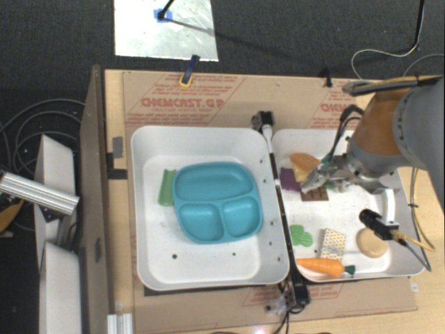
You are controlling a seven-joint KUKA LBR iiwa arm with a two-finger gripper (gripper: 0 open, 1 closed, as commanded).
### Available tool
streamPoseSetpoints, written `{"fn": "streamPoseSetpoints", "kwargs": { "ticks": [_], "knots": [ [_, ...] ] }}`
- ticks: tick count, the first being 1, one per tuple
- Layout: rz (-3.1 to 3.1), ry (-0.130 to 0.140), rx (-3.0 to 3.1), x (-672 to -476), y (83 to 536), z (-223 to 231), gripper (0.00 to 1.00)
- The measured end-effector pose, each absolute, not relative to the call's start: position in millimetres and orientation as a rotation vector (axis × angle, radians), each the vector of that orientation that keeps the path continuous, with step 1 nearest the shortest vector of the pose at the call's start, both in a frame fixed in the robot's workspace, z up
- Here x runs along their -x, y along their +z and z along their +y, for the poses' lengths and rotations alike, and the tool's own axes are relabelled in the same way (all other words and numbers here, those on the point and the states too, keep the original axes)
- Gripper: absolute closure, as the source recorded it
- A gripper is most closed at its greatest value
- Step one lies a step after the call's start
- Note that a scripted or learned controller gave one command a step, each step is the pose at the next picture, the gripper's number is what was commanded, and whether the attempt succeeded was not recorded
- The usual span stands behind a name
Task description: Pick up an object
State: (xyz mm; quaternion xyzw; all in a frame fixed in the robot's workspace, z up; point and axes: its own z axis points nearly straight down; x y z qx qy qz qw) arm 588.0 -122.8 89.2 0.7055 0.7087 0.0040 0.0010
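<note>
Your gripper (314,180) hung low over the right bin (400,270), at its far-left part; finger state could not be told. It sat just above a brown block (314,194), beside a purple piece (288,179). An orange carrot (320,266) lay at the near edge.

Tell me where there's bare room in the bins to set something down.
Left bin: bare floor around the blue tray, widest along its top and bottom walls. Right bin is crowded; a small patch lies between the brown block and the checkered piece.
</note>
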Motion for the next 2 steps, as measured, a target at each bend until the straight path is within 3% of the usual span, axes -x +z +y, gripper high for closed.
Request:
{"fn": "streamPoseSetpoints", "kwargs": {
  "ticks": [1, 2],
  "knots": [
    [2.218, 0.022, -2.202, -591.1, 103, -123, 1.00],
    [2.228, 0.011, -2.207, -577.8, 190, -71, 1.00]
  ]
}}
